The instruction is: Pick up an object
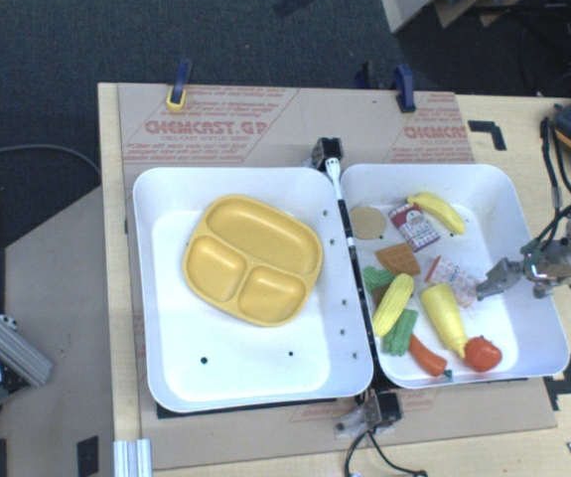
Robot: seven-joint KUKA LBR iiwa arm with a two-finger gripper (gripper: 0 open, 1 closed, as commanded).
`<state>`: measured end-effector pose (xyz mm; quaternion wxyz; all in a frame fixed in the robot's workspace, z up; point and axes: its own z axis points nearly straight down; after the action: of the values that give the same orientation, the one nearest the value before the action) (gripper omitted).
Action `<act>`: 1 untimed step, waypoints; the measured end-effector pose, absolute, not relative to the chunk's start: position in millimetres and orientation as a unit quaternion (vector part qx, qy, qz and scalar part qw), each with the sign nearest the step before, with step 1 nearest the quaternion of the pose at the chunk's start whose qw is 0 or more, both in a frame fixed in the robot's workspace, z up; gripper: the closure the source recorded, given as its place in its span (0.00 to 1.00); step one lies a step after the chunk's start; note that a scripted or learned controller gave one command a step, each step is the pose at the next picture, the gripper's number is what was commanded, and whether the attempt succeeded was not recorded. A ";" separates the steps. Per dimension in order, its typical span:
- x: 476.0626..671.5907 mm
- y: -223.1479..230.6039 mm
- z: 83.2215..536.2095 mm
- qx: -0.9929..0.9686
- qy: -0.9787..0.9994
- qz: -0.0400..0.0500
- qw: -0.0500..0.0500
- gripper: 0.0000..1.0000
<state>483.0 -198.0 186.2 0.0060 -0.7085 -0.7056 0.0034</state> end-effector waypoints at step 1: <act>486.3 -197.8 192.3 -0.707 -0.707 0.000 0.000 0.00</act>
<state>486.3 -197.8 192.3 0.0002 -0.7072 -0.7071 0.0002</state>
